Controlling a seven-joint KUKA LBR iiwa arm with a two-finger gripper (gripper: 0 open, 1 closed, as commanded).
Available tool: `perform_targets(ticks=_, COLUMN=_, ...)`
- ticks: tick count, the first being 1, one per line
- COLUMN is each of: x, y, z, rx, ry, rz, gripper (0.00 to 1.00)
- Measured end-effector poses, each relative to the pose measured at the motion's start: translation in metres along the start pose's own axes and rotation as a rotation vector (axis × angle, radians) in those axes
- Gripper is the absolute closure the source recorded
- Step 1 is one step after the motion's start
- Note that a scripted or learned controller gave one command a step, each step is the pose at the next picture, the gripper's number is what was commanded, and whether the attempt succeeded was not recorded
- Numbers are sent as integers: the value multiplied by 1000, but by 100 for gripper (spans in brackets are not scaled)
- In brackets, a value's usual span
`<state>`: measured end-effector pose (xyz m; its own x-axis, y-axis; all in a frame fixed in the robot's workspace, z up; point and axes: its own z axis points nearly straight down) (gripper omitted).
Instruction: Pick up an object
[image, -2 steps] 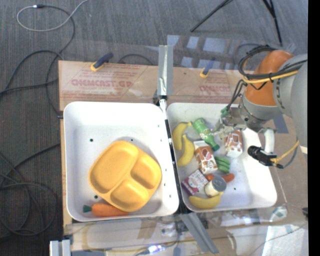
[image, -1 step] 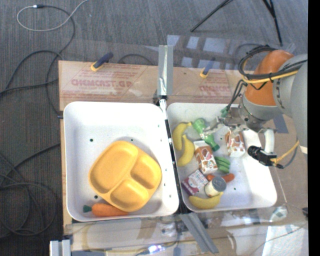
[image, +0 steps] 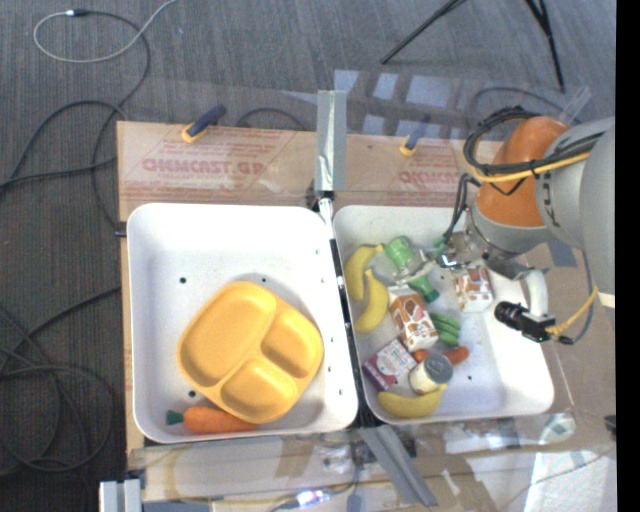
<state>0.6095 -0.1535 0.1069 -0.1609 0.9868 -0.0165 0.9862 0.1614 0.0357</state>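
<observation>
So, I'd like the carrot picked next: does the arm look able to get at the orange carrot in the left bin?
Probably yes. The orange carrot lies exposed along the left white bin's near wall, nothing on top; the yellow compartment tray beside it may crowd the fingers. The arm's gripper is over the right bin.

Dark grey carpet (image: 230, 60) is covering the floor, with black cables (image: 60, 200) trailing across the frame's left side. A brown board (image: 230, 165) is lying beneath, yellow clamps (image: 203, 122) gripping its upper edge.
</observation>
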Motion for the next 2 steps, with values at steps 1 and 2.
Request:
perform_targets(ticks=1, x=1, y=3, z=-10, rx=-7, ry=0, rz=-1, gripper=100)
perform_targets(ticks=2, x=63, y=38, z=-104, rx=35, ry=16, rz=-28, gripper=100)
